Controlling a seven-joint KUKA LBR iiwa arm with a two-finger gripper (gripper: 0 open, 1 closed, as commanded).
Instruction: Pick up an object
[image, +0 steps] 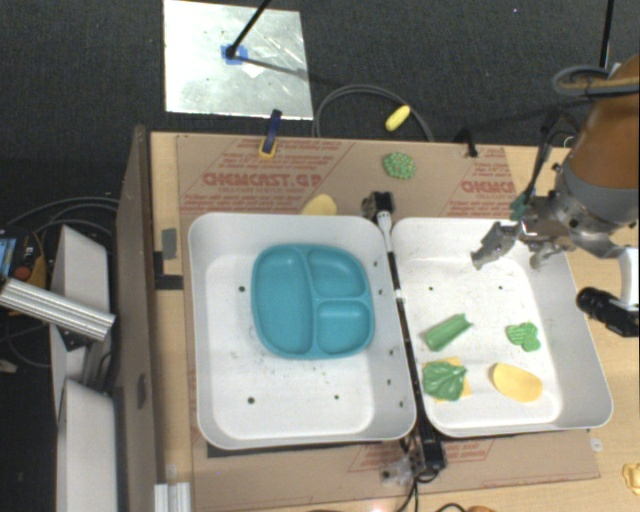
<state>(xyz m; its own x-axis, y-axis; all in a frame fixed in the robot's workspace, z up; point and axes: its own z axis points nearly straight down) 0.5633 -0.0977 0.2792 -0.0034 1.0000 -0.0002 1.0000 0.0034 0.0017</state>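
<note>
The right bin (452, 238) holds a green cylinder-like piece (446, 330), a green leafy piece (443, 379) lying partly over a yellow bit, a small green floret (522, 336) and a yellow oval piece (515, 381). My gripper (515, 246) hangs over the far part of the right bin, above and apart from all of these. Its fingers (487, 250) are spread, with nothing between them. The left bin (218, 300) holds a blue divided plate (311, 300).
On the cardboard behind the bins lie a green knobbly piece (399, 165), a yellow piece (320, 206) and a yellow item (398, 118) by a cable. A metal sheet (236, 60) lies further back. A black part (608, 308) juts in at the right bin's right edge.
</note>
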